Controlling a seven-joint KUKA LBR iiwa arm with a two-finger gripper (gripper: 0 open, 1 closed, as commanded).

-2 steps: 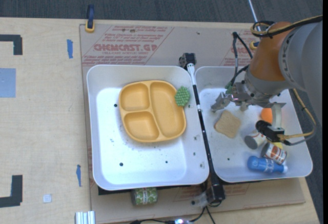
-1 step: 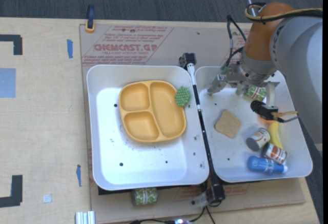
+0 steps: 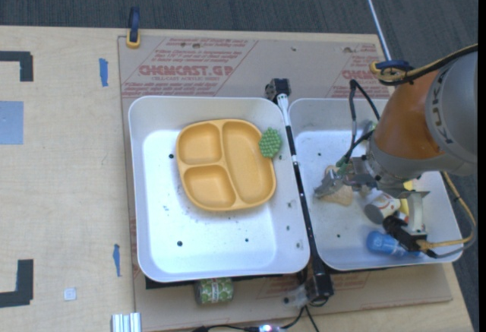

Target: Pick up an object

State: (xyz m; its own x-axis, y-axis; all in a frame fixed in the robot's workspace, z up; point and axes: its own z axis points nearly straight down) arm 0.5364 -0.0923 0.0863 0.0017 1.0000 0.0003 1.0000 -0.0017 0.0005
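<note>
From the camera above the bench, my grey arm with its orange band point(image 3: 406, 121) comes in from the right edge of the frame and bends down over the right-hand shallow white bin point(image 3: 323, 243). My gripper point(image 3: 342, 184) sits low at the middle of that bin, beside a small pale tan lump point(image 3: 339, 197) that lies at its tip. I cannot tell whether my gripper has clenched on the lump or hangs released over it; the wrist hides that spot. A small blue plastic object point(image 3: 382, 242) lies near the lower right of the same bin, apart from my gripper, close to the cables.

In the left-hand shallow white bin point(image 3: 152, 247), at frame centre, rests a yellow three-compartment plastic plate point(image 3: 225, 164), with a green bumpy ball point(image 3: 270, 143) touching its upper right rim. Both are well apart from me. I judge the tan lump to be my target, since I am lowered nearest it.
</note>
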